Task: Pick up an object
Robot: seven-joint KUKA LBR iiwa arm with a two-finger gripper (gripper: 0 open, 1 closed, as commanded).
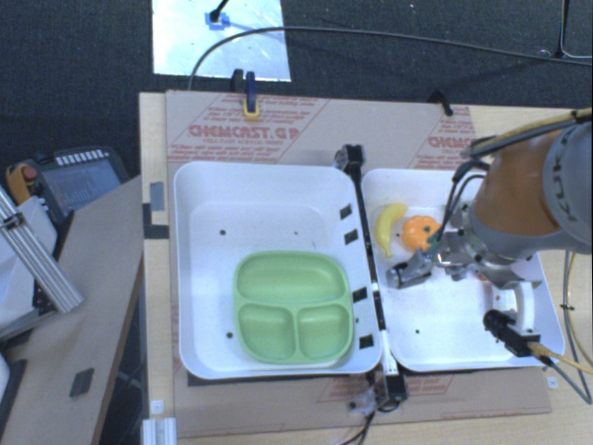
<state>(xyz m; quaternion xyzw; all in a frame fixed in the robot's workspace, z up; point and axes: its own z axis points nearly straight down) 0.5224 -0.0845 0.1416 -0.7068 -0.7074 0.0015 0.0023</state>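
Camera view takes in both bins from above at a slant, and the arm reaching in from the right covers a good part of the right bin. Its grey body and orange band hide that bin's upper right corner and much of its right side, so whatever may lie beneath cannot be made out.

The gripper hangs low over the middle of the right bin, pointing left. It looks dark and blurred against the white floor, and whether its fingers stand apart or closed cannot be told from this angle. Nothing can be seen between them.

A banana lies in the upper left part of the right bin, curved, close to the wall that divides the bins. An orange sits just beside it on the right, touching or nearly so; its right edge is partly covered by the wrist. Both fruits lie just above the gripper's tip, near it but apart.

In the left bin a green plate with three compartments rests flat in the lower right area
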